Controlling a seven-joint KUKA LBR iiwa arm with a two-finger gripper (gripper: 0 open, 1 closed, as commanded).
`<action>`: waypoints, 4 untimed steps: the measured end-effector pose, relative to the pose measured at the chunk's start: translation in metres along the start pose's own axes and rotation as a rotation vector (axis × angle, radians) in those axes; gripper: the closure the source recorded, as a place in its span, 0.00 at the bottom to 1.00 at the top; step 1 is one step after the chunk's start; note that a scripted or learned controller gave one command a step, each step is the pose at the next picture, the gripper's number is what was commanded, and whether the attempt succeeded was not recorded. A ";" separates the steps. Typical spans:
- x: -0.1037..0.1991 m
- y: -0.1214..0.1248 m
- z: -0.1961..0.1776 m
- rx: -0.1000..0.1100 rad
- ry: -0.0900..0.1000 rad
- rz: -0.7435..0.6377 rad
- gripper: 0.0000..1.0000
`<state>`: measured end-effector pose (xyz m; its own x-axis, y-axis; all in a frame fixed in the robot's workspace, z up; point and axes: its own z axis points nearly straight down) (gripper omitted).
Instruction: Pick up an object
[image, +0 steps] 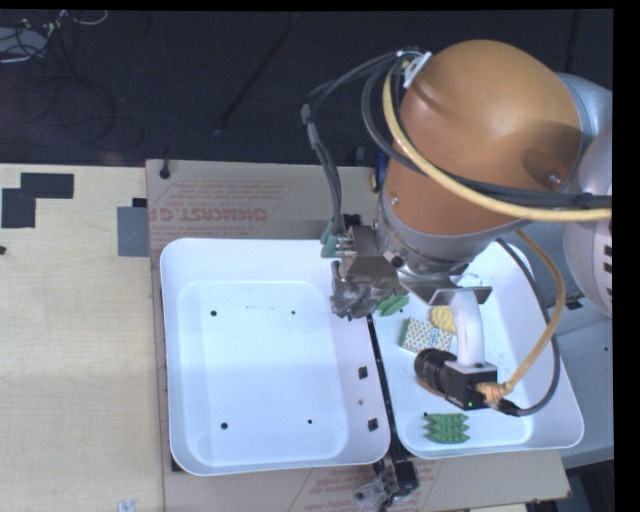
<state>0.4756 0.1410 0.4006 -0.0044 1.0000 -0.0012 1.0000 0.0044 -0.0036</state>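
Left bin (190, 300) open; fingers (352, 300) at divider edge, grip state unclear; green piece (446, 429) near right rim.

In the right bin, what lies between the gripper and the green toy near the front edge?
In the camera view, a pale checkered piece lies between the gripper and the green toy, then bare bin floor.

Arm (480, 150) bends steeply down, tool (358, 295) lowest.
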 end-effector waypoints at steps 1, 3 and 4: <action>-0.022 0.000 -0.070 -0.008 0.002 0.005 1.00; 0.084 0.034 -0.119 -0.002 0.001 0.000 1.00; 0.103 0.012 -0.138 -0.001 0.001 0.001 1.00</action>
<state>0.4873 0.2442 0.5383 -0.0030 1.0000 -0.0004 1.0000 0.0030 -0.0023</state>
